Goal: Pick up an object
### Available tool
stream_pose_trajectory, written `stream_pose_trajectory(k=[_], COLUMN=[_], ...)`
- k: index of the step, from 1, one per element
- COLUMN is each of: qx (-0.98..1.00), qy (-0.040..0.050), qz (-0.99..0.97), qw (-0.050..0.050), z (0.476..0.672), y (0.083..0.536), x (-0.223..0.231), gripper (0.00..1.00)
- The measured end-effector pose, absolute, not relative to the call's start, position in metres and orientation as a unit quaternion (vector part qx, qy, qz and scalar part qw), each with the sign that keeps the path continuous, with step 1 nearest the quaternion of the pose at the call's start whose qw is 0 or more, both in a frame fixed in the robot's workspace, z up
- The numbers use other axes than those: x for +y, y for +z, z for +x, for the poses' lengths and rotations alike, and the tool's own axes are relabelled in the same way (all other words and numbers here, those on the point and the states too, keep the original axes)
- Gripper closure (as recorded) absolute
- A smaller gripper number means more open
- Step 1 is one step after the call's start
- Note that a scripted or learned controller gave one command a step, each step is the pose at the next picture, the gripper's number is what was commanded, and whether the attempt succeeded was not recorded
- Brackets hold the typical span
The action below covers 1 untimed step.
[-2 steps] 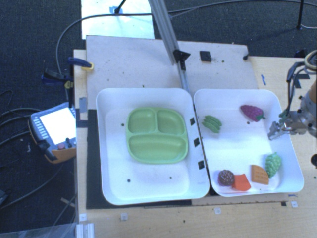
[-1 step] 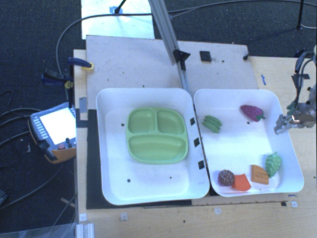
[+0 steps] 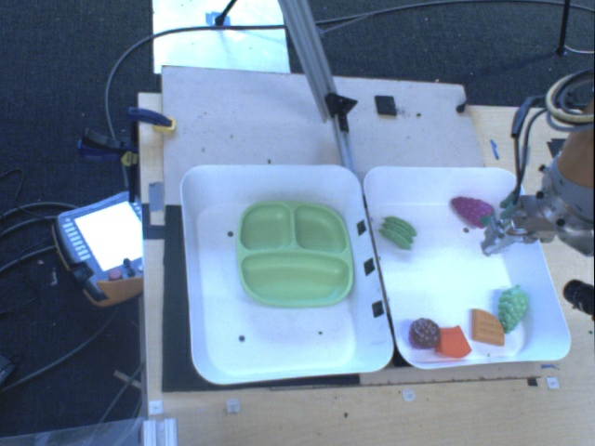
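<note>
Nearest the camera, along the front edge of the right bin: dark brown round piece, red-orange wedge touching it, orange waffle-like piece next, then green grape bunch at the front-right corner. All four sit in a tight row.

Left bin holds a green divided plate, roughly centred, three compartments, nothing in them.

Mid right bin: gripper hangs over the right side of the bin, arm entering from the right. Nothing visible between the fingers; whether the jaws are released or clenched, cannot tell, too small and blurred.

Just beside the gripper, on its far-left side: purple grape bunch, lying on the bin floor, close to the fingertips, contact unclear. Green pea pod lies near the bin's left wall, well apart from the gripper.

Farther back: bare board with a slanted metal pole across it.
</note>
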<state>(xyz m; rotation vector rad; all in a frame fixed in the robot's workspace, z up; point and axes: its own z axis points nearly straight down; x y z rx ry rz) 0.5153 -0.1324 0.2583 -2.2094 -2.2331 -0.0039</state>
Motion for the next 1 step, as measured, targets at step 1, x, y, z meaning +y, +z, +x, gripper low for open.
stream_pose_trajectory(k=[1], qx=[-0.711], qy=[-0.0010], qz=[-0.703], qw=[0.000], z=[0.5044], y=[0.2512], x=[-0.0745], gripper=[1.00])
